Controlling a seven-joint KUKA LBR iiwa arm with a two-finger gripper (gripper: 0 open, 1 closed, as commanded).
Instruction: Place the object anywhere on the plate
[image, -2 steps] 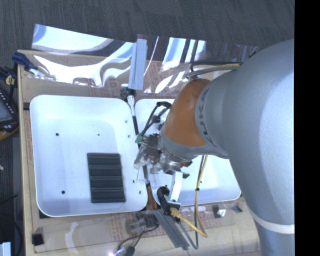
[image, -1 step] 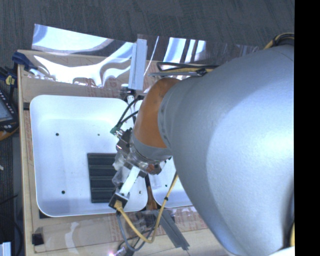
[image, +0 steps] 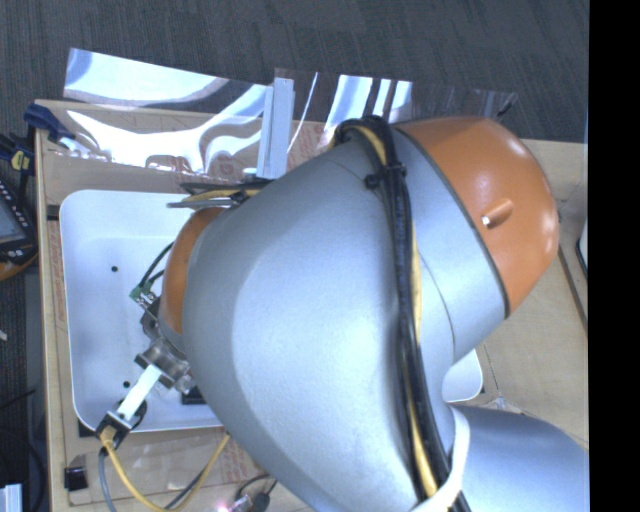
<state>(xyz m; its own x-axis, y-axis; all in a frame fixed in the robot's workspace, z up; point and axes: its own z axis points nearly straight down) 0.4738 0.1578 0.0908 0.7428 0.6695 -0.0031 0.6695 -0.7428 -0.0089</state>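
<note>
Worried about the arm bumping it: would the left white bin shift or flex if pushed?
The white bin looks like thin moulded plastic with rounded corners, so probably light and slightly flexible. Its smooth, glossy surface suggests it could slide on the bench.

Dark object (image: 193, 396): a small black patch against the white floor of the left bin (image: 95, 300). It sits toward 7 o'clock of the bench, close to the bin's near wall, at the 5 o'clock end of the bare floor. The grey arm (image: 330, 330) overlaps its right side. Only a sliver is visible from this standpoint. Its outline, tilt and full extent cannot be told.
</note>
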